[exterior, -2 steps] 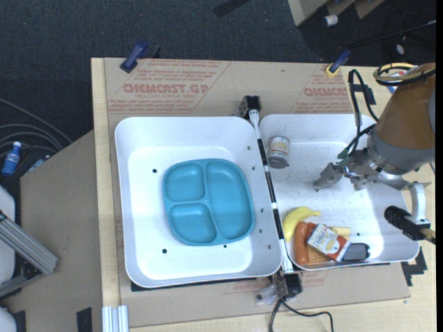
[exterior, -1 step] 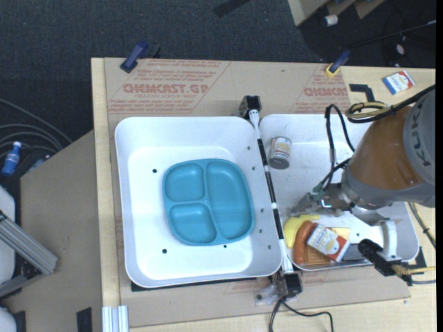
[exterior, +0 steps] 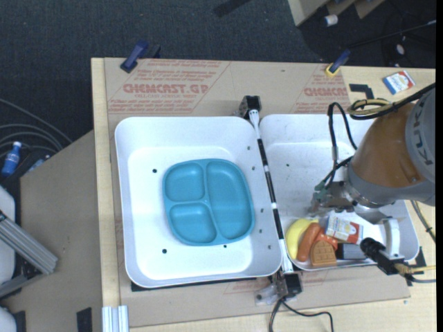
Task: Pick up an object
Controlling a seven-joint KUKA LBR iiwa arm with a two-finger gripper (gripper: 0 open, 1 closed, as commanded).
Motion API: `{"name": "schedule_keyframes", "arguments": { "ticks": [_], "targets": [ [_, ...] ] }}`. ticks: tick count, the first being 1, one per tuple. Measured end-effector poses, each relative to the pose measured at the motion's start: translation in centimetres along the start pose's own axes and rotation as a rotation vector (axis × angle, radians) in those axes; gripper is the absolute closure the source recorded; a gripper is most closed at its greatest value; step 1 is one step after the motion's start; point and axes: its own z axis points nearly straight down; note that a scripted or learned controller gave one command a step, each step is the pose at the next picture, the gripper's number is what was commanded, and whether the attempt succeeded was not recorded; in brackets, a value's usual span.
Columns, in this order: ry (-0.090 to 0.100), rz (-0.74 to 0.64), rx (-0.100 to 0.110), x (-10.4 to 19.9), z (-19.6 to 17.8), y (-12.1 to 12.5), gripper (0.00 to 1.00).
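In the right bin (exterior: 297, 151), several small objects crowd the near corner: a yellow rounded piece (exterior: 296, 234), an orange-red stick-shaped piece (exterior: 309, 241), a brown textured piece (exterior: 323, 253) and a white packet with red print (exterior: 344, 228). My gripper (exterior: 325, 199) hangs low over this bin, just above and behind the pile, close to the yellow piece and the packet. I see nothing held in it. The grey arm with its orange band (exterior: 387, 151) covers the right part of the bin.
The left bin (exterior: 138, 185) holds a blue divided plate (exterior: 207, 200) in its middle. A ridge (exterior: 266, 178) where the two bins meet runs just left of the pile. Clamps and labels sit on the brown board (exterior: 173, 81) behind the bins.
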Motion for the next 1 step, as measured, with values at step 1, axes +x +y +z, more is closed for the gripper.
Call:
{"name": "schedule_keyframes", "arguments": {
  "ticks": [1],
  "targets": [
    [0.0, 0.001, -0.001, 0.01, -0.96, 0.02, 1.0]
  ]
}}
